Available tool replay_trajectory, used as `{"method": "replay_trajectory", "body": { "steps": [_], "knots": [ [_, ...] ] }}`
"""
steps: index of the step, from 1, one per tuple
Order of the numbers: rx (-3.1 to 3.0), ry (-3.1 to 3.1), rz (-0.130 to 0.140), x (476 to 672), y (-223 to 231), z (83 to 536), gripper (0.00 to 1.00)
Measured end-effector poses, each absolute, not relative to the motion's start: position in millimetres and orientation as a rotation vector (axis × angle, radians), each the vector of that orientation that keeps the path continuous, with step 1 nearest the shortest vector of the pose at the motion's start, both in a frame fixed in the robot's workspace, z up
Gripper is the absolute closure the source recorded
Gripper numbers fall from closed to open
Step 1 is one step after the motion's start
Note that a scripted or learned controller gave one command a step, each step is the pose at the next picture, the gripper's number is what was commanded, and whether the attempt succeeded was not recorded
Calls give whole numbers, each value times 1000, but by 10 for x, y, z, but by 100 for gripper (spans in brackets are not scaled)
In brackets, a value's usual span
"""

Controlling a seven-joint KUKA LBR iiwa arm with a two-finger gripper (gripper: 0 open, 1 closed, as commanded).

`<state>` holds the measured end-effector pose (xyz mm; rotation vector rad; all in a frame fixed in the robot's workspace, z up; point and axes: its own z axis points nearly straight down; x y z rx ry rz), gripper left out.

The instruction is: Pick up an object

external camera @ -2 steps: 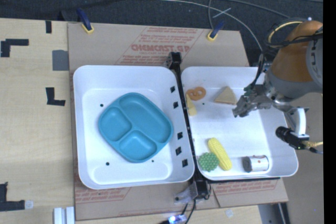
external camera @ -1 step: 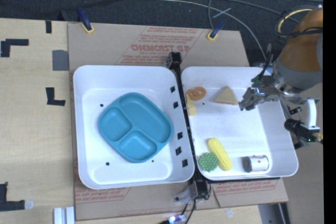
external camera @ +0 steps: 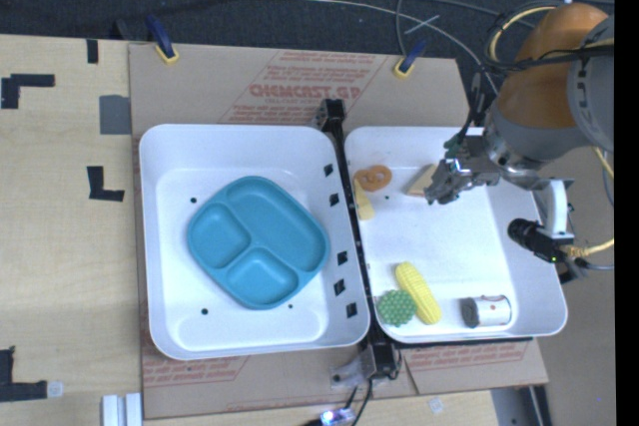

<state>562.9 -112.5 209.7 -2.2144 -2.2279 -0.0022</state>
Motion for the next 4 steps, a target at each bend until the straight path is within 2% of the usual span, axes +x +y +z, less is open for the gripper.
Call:
{"method": "replay_trajectory", "body": {
  "steps": [2, 3, 4],
  "knots": [
    [-2212, -2229, -2, 5615, -96, 2316, 100],
    [-2212, -2227, 3, 5605, 481, 2189, 100],
    [-2213, -2228, 0, 5504, 932, 2256, 100]
  ]
}}
